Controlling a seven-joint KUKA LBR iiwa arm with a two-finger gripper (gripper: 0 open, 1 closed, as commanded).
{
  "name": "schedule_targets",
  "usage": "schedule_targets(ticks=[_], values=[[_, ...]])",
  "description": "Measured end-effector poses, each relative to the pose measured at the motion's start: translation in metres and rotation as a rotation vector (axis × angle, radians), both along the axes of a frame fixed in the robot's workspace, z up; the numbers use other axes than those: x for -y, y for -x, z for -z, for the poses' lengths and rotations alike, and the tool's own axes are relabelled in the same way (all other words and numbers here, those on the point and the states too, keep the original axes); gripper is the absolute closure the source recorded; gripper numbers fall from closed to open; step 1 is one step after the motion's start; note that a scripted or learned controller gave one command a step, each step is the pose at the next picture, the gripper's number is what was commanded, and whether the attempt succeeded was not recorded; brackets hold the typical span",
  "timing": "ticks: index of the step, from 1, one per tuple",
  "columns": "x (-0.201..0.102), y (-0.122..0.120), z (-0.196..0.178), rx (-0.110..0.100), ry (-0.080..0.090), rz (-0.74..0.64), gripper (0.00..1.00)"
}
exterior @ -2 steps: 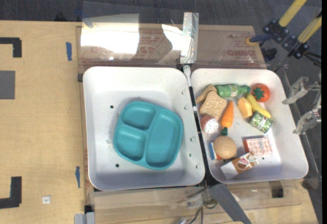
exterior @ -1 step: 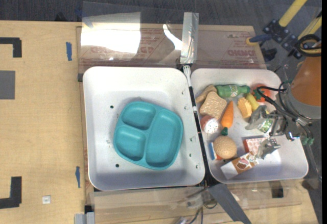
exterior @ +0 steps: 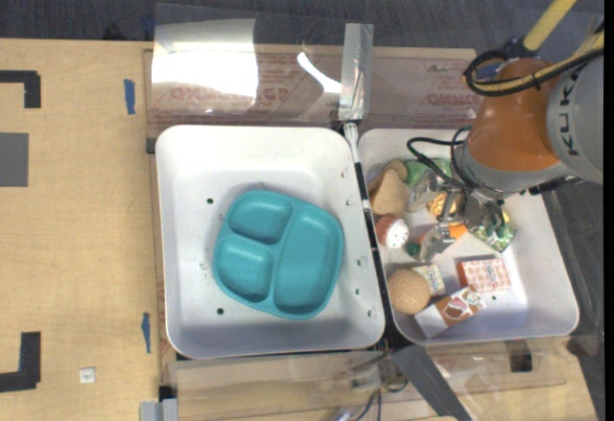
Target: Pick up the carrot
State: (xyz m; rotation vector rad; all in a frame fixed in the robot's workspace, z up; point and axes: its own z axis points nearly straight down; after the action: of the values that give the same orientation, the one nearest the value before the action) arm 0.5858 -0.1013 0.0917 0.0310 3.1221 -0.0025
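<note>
One small carrot [exterior: 457, 230] under gripper [exterior: 451, 229]: likely light, stiff, slick; take it mid-length; jaw state — cannot tell.

Two bins side by side on the bench: the left bin [exterior: 182, 160] holds a divided plate [exterior: 278, 254] near its middle; the right bin [exterior: 547, 299] holds the gripper [exterior: 459, 218] at its centre, a round bun [exterior: 409, 290] near its front-left corner and small cartons [exterior: 482, 273] toward its front edge.
</note>
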Motion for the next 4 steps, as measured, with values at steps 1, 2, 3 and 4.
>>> schedule_targets(ticks=[1,2,3,4], values=[[-0.001,-0.002,-0.012,0.008,0.001,-0.001,1.00],[0.050,-0.009,0.000,-0.004,0.001,-0.052,1.00],[0.002,-0.013,-0.137,0.000,0.001,-0.118,1.00],[0.032,0.007,-0.011,-0.008,-0.001,0.044,1.00]])
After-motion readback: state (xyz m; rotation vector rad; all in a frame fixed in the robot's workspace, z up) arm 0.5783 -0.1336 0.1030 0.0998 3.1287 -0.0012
